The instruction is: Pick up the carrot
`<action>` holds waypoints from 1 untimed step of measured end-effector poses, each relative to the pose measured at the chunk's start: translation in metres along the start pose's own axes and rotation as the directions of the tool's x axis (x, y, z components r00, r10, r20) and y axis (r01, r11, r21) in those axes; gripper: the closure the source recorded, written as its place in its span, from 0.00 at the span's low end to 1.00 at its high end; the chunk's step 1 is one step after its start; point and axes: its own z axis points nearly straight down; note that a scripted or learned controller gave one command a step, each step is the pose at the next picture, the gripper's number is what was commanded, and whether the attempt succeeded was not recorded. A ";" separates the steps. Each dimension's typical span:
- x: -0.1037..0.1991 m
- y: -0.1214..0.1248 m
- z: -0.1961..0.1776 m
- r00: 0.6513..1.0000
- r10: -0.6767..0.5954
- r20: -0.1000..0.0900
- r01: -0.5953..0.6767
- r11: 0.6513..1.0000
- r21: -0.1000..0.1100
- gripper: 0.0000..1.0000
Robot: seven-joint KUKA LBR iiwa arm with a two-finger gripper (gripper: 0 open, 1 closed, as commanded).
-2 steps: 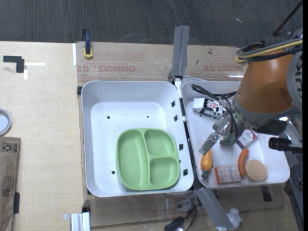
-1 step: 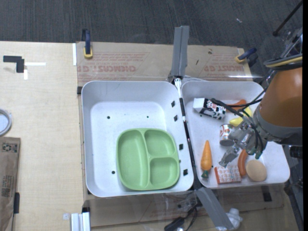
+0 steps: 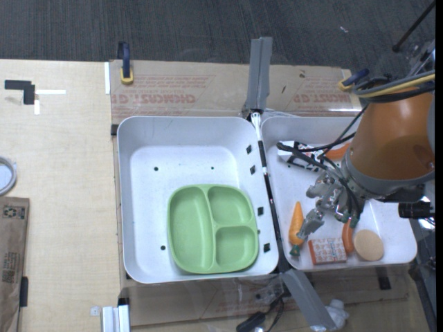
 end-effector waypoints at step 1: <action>-0.051 -0.032 0.085 0.995 0.098 0.005 -0.098 0.995 -0.002 0.00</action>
